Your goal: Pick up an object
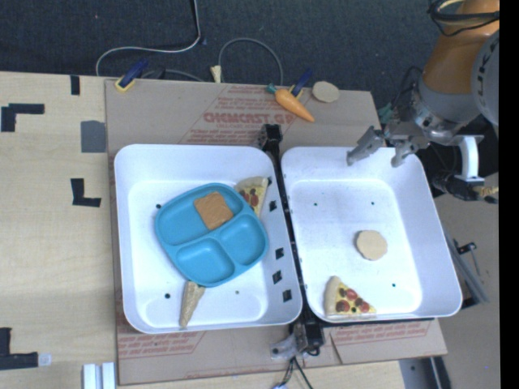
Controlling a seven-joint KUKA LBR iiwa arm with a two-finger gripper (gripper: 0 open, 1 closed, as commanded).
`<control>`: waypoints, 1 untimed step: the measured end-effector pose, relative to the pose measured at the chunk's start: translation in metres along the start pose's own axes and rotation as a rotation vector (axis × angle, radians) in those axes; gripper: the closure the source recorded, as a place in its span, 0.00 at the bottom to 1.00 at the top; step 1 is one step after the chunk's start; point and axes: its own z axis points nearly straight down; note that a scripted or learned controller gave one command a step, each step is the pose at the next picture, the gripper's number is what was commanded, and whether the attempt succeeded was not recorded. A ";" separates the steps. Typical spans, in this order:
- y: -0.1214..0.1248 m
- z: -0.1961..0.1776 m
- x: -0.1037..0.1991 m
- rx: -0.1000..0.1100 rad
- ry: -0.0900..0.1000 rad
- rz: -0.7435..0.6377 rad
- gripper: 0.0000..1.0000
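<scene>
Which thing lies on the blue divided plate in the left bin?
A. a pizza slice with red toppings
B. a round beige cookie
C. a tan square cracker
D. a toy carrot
C: the tan square cracker lies in an upper compartment of the blue divided plate, while the carrot rests on the cardboard behind the bins and the round cookie lies in the right bin.

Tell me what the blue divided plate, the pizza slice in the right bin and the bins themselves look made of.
Blue divided plate: likely molded plastic, uniform colour, smooth with a soft sheen.
Pizza slice: apparently a toy, plastic or rubber; flat solid colours and neat red dots suggest it, but it's too small to be sure.
Bins: probably thin white plastic, with rounded corners and a glossy surface.
</scene>
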 end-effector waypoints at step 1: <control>-0.074 0.090 -0.008 0.014 0.003 0.004 0.00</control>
